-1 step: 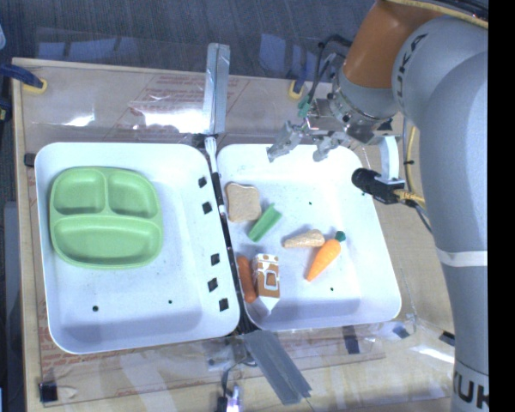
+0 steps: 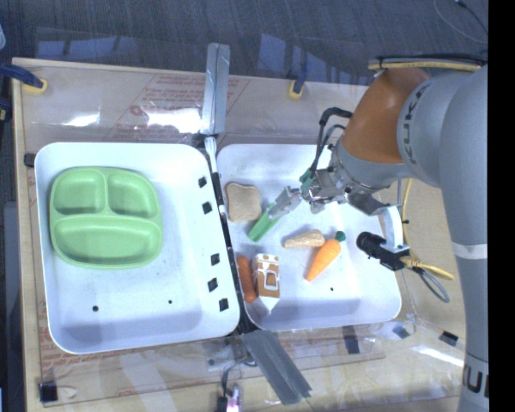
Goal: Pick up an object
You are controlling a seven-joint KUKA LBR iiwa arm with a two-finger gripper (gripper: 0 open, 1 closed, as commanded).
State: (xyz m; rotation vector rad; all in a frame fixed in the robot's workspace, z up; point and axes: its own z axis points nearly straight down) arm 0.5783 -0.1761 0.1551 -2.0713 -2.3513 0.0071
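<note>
Near edge of right bin (image 2: 373,312): small carton (image 2: 268,275) beside a sausage (image 2: 245,278) at the left wall.
Mid bin: carrot (image 2: 324,257), just right of a pale bread roll (image 2: 304,239).
Farther: green-handled utensil (image 2: 272,214), toast slice (image 2: 243,201) left of it.
Gripper (image 2: 313,190): over the utensil's far end; whether the jaws are parted or hold anything cannot be told.
Left bin (image 2: 112,316): green divided tray (image 2: 106,216).

No text can be read with certainty. The clear sheet (image 2: 167,101) behind the bins carries faint reddish printing, but the letters are too blurred to make out. The small carton (image 2: 268,275) in the right bin (image 2: 369,303) shows a printed face, also illegible.
</note>
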